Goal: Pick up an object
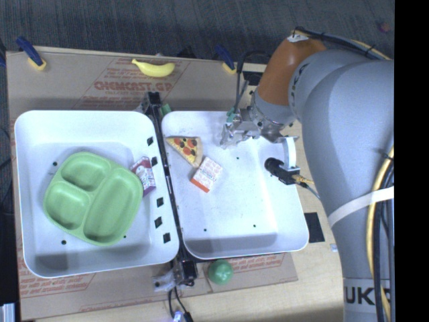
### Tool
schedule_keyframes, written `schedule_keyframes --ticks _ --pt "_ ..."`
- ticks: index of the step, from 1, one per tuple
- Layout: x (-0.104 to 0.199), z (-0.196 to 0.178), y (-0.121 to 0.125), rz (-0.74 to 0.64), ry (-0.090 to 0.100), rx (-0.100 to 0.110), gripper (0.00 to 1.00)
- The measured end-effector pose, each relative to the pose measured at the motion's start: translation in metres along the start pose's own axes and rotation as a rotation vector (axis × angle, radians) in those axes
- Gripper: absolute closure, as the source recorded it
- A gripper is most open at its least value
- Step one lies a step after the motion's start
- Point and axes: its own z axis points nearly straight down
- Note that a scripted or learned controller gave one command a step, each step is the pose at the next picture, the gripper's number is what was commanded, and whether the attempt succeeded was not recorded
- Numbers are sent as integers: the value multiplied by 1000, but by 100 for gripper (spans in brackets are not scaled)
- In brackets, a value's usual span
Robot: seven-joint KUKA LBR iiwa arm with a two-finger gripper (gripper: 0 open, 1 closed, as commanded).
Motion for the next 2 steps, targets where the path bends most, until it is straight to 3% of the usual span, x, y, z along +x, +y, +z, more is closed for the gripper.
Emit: schedule_keyframes --ticks 1,2 --pt "93 -119 -42 4 1 -4 100" --pt "141 -131 -107 3 -1 2 100"
